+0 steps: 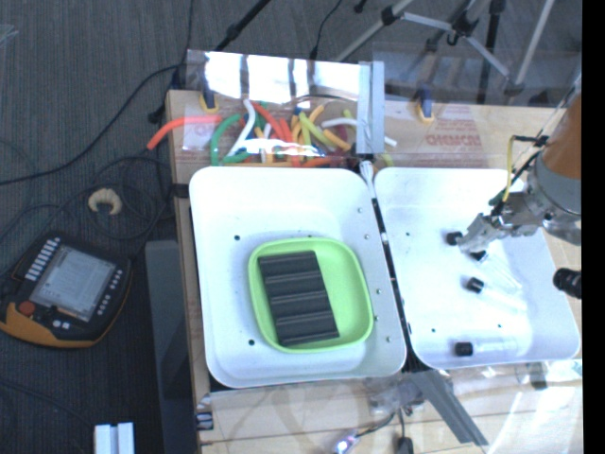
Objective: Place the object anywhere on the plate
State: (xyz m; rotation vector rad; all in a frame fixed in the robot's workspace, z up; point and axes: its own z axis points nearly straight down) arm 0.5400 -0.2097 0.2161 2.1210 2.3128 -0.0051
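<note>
A green square plate (352,282) lies in the left white bin (217,206). On the plate rests a dark grey ribbed block (298,298), lying flat along its middle. My gripper (473,239) hangs over the upper part of the right bin (416,197), well to the right of the plate and apart from the block. The arm's orange band (567,149) and grey wrist reach in from the right edge.
Small black pieces lie in the right bin (474,285) (462,349), one close by the gripper (454,238). Coloured tubes (274,135) are heaped behind the left bin. A teach pendant (66,289) lies on the floor to the left.
</note>
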